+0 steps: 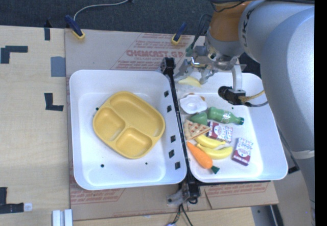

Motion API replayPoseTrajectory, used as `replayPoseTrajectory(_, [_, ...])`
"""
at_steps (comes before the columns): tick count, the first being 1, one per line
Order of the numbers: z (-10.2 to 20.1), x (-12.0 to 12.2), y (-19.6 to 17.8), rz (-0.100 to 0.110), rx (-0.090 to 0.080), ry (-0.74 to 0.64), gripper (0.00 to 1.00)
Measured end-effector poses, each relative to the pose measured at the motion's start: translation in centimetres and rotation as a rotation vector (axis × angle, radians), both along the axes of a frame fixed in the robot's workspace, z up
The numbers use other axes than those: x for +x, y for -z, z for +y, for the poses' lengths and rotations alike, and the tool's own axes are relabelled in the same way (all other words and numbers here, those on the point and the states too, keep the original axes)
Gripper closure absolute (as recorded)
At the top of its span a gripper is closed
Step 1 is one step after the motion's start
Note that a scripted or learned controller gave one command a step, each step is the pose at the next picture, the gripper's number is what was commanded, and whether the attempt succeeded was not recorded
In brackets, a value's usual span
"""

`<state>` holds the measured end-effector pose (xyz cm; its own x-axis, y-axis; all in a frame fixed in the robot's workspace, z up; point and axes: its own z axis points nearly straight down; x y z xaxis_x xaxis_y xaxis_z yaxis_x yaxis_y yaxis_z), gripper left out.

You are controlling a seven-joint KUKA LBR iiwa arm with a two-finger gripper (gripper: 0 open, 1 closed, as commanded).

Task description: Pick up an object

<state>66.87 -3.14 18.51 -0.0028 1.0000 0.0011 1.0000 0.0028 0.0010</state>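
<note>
My gripper [195,72] hangs over the far left corner of the right bin [265,133], its two fingers spread open. A small pale yellow piece [190,82] lies just below and between the fingertips, and I cannot tell whether they touch it. Closer to the front lie a white fried egg [193,103], a green bottle [220,115], a waffle slice [195,129], a banana [214,148], a carrot [200,156] and two small red and white cartons [220,131] [242,151].
The left bin [82,117] holds a yellow divided plate [129,123]. A black divider with clips [172,117] runs between the bins. The arm's big grey body [291,66] covers the right side. A black cylinder [230,94] sticks out beside the wrist.
</note>
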Motion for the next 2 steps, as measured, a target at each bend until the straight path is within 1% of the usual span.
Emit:
replayPoseTrajectory(1, [2.7, -1.5, -10.9, -0.001, -0.001, 0.0, 1.0])
replayPoseTrajectory(2, [8.7, -0.3, -4.7, 0.005, -0.001, 0.0, 1.0])
